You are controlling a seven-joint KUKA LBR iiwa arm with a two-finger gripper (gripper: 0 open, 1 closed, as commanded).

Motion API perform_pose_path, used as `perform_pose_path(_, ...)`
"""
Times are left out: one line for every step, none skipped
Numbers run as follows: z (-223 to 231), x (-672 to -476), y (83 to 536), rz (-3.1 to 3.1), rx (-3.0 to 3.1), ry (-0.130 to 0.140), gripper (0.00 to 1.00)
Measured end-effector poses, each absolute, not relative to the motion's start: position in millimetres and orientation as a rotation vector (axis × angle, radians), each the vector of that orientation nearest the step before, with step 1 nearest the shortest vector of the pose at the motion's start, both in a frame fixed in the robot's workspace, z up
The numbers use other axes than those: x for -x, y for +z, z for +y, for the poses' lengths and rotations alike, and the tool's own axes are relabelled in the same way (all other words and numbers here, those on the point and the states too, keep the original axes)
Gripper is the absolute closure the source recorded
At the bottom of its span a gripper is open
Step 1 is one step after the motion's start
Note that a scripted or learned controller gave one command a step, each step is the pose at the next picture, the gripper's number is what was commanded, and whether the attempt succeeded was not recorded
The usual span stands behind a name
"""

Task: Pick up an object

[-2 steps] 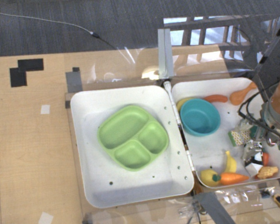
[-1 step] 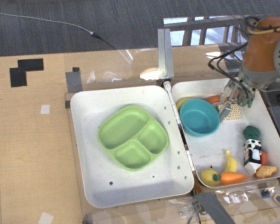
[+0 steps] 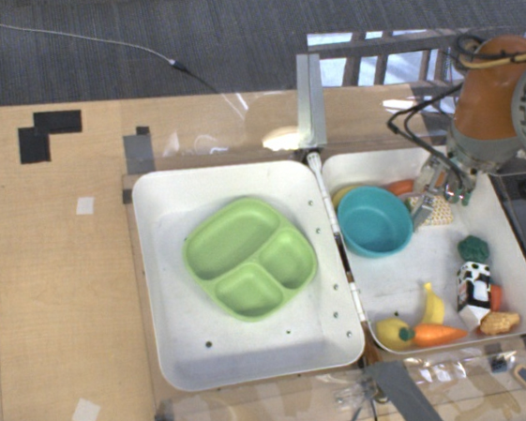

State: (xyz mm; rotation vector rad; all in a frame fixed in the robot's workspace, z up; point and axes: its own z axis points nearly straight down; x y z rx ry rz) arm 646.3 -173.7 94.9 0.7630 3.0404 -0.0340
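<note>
The gripper (image 3: 431,197) hangs over the right bin (image 3: 523,260), just right of the teal bowl (image 3: 375,220), which serves here as the landmark. Whether its fingers are open or shut cannot be told; nothing is seen between them.

The bowl is the nearest candidate for the pick. It looks like thin, rigid plastic: probably light, smooth and somewhat slippery, not fragile. Its rim on the gripper's side seems the sensible hold, one finger inside and one outside, since the body is likely too wide to span.

Just behind the bowl lies an orange piece (image 3: 398,187). Right of the bowl, beyond the gripper, sits a dark green lump (image 3: 473,248), with a black-and-white toy (image 3: 474,285) nearer the camera. In front of the bowl lie a banana (image 3: 431,305) and a carrot (image 3: 437,333).

Left of the bowl, in the other bin, rests a green divided plate (image 3: 248,257).

No brand, label or legible writing can be made out.
</note>
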Motion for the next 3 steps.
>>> perform_pose_path(-167.9,-635.9,95.1,3.029,-0.747,-0.045,0.00)
perform_pose_path(-169.1,-636.7,91.6,3.030,-0.786,-0.046,0.00)
perform_pose_path(-201.0,-558.6,89.1,3.065,-0.646,0.001,0.00)
